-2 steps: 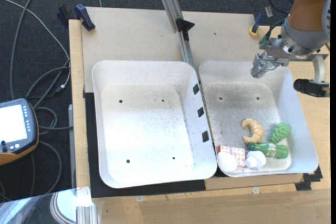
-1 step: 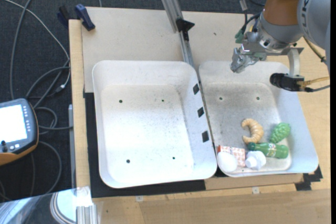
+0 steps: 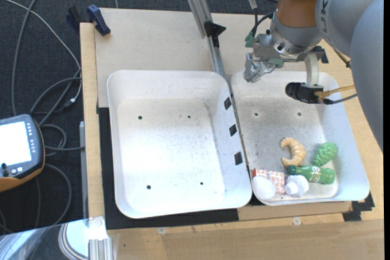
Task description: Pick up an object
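While the fingers (image 3: pixel 253 74) hang — whether parted, I cannot tell — the croissant (image 3: pixel 293 151) lies well apart.

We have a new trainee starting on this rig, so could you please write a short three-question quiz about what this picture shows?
1. True or false: the tool is above the far end of the right bin.
2. Where do the objects in the right bin lie? A) spread across the whole bin B) bunched in its near corner C) against its far wall
3. Fill in: the tan curved object lies just to the ____ of the green bumpy toy in the picture.

Key: 1 true. 2 B. 3 left.
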Robot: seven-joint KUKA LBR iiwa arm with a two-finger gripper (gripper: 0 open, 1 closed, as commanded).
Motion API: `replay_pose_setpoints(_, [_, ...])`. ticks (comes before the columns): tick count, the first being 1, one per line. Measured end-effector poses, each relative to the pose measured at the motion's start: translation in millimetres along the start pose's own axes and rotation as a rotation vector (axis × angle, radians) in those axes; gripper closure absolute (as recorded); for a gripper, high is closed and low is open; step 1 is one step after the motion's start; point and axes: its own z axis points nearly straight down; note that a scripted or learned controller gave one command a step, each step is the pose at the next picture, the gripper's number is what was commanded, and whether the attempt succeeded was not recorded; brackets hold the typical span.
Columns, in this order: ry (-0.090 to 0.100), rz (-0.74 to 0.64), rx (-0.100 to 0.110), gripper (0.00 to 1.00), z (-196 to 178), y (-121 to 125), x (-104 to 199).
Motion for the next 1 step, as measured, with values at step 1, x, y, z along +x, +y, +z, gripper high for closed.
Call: replay_pose_setpoints(1, [0.000,0.001,-0.002,1.00,-13.7,0.2,44.8])
